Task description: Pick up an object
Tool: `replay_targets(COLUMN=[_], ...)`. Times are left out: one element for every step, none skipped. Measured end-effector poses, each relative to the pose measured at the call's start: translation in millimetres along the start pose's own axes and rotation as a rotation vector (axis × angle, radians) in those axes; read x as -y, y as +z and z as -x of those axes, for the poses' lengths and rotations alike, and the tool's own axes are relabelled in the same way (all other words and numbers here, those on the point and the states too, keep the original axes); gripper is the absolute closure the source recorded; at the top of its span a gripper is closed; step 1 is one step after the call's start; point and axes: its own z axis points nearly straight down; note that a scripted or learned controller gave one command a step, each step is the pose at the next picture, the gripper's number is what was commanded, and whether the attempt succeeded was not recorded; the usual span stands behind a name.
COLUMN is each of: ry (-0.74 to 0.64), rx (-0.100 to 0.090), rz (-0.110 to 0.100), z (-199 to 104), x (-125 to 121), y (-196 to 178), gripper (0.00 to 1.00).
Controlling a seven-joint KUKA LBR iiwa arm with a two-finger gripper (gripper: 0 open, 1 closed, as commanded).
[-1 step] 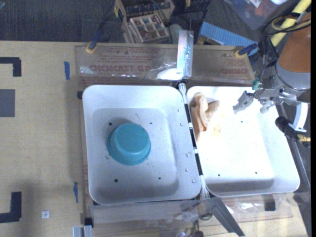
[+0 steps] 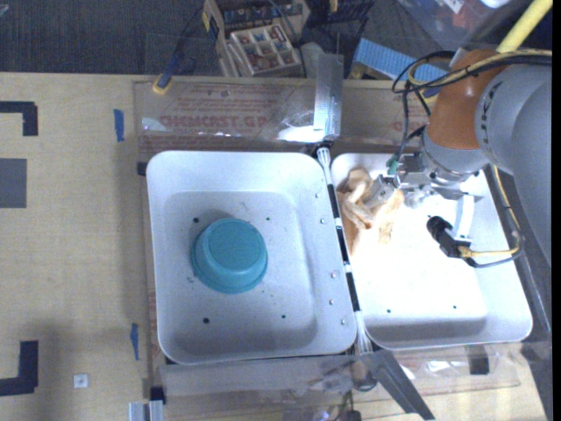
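End effector low in the far left corner of the right bin, reaching in from the right under the grey arm and its orange band. Fingers lost in glare and against the pale thing beneath them; impossible to tell whether apart or together, or whether anything sits between them. Directly at the tip, a tan, soft-looking object, lumpy in outline, lying against the bin's left wall near the far corner; an orange-brown patch just in front of it along the same wall, too blurred to name. Black cable with a yellow lead hanging from the wrist over the middle of the bin floor. Left bin just beside, sharing the central divider; in it a teal bowl, turned upside down, left of centre and well apart from the end effector. Beyond the bins, crumpled clear plastic wrap on the wooden worktop, with blue tape marks along the left bin's side.
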Motion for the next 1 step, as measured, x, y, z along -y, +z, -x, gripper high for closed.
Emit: replay_targets(ry=[-0.001], rx=[0.001], rz=[0.0], z=[60.9], x=[-18.1], y=[-6.5], gripper=[0.0])
